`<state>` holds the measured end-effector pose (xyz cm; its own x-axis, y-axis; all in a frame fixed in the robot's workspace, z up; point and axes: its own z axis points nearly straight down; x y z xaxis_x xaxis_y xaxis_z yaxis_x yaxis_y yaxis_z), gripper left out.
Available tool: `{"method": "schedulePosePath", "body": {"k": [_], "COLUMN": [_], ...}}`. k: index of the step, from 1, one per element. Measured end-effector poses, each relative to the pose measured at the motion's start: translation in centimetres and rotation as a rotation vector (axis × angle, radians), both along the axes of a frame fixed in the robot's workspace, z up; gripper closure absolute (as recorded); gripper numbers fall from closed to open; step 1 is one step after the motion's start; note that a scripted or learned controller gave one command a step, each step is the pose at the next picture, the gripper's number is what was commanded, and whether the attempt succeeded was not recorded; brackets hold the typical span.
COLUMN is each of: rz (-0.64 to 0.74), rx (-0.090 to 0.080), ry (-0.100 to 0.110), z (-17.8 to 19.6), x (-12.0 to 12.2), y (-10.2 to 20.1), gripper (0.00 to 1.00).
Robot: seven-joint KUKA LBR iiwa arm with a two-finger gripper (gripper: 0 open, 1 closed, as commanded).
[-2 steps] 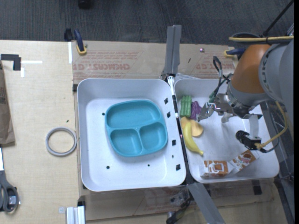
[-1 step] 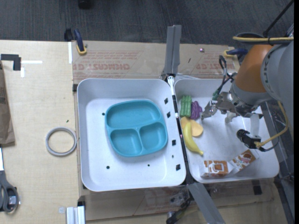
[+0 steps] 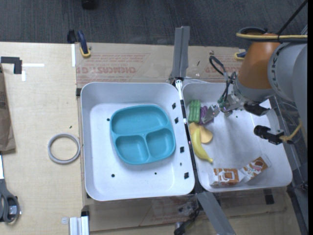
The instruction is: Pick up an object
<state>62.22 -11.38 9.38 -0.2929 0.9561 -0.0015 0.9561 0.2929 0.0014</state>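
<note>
Reaching in from the right, arm (image 3: 274,67) hanging over the right bin (image 3: 274,180), orange band showing above the wrist. Gripper (image 3: 211,113) sitting low at the bin's upper left, just beside a green item (image 3: 194,110) leaning along the divider – fingers too small and dark to tell whether spread or closed, or whether anything is sitting between them. Lying just below the gripper: a banana (image 3: 199,146), curving down along the bin's left wall, with a pale orange piece (image 3: 206,136) touching its upper part. Resting at the bin's lower edge, well apart from the gripper – a flat printed packet (image 3: 239,173), orange and white. Sitting in the left bin (image 3: 93,146): a blue divided tray (image 3: 143,133), near the middle. Lying on the bench to the left of both bins, a grey ring (image 3: 64,148); peeking in at the lower left corner, scissors (image 3: 7,204).
</note>
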Motion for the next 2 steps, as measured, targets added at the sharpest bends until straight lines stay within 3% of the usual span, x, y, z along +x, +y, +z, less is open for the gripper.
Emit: {"method": "schedulePosePath", "body": {"k": [1, 2], "rz": [0.318, 0.324], "rx": [0.0, 0.0], "ry": [0.001, 0.0], "z": [-0.2, -0.2], "x": [-2.5, 3.7], "y": [1.1, 0.9], "gripper": [0.0, 0.0]}}
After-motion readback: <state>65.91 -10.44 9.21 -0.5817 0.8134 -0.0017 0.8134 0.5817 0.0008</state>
